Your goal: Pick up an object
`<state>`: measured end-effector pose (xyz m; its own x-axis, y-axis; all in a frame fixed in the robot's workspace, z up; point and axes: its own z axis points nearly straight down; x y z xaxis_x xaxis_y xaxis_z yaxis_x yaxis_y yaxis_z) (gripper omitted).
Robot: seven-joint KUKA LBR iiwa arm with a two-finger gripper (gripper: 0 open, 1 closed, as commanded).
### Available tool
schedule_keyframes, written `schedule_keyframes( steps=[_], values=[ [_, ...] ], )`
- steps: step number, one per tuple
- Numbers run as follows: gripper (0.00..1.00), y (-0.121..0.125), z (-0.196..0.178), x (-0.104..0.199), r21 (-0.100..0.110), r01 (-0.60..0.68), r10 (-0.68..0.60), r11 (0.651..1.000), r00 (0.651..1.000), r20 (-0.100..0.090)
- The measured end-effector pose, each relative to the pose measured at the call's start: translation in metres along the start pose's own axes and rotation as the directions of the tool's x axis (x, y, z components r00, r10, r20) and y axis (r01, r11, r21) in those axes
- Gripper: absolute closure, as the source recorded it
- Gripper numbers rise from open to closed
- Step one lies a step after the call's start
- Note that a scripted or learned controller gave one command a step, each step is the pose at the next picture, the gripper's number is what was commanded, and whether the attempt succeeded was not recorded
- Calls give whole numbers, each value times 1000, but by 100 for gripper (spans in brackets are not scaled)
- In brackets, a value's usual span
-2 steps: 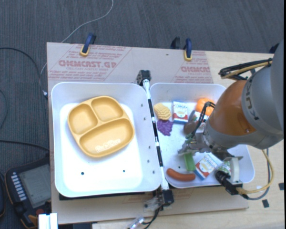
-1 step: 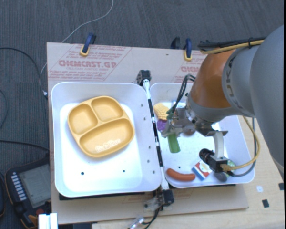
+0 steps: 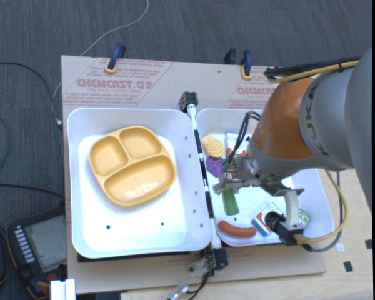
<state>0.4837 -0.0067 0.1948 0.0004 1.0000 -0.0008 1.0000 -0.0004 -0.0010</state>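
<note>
My gripper [image 3: 230, 181] hangs low over the left part of the right bin [image 3: 317, 186], under the grey and orange arm. A green cucumber-like piece [image 3: 229, 204] lies just below it, its upper end hidden by the gripper. A purple grape bunch [image 3: 213, 165] sits right at the gripper's left, and a yellow corn cob [image 3: 212, 145] lies above that. Along the bin's front edge lies a red sausage [image 3: 237, 230]. A small red, white and blue box [image 3: 261, 220] is beside it.
The left bin [image 3: 81, 217] holds a yellow divided plate [image 3: 132, 164]. A black-and-white divider bar [image 3: 199, 161] runs between the bins. A green and white item [image 3: 302, 217] lies at the right bin's front right, near a black cable fitting [image 3: 276, 221].
</note>
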Motion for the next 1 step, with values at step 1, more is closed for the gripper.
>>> schedule_keyframes(
  steps=[1],
  values=[
    [100,1,-10,0,0,0,0,1000,1000,1]
  ],
)
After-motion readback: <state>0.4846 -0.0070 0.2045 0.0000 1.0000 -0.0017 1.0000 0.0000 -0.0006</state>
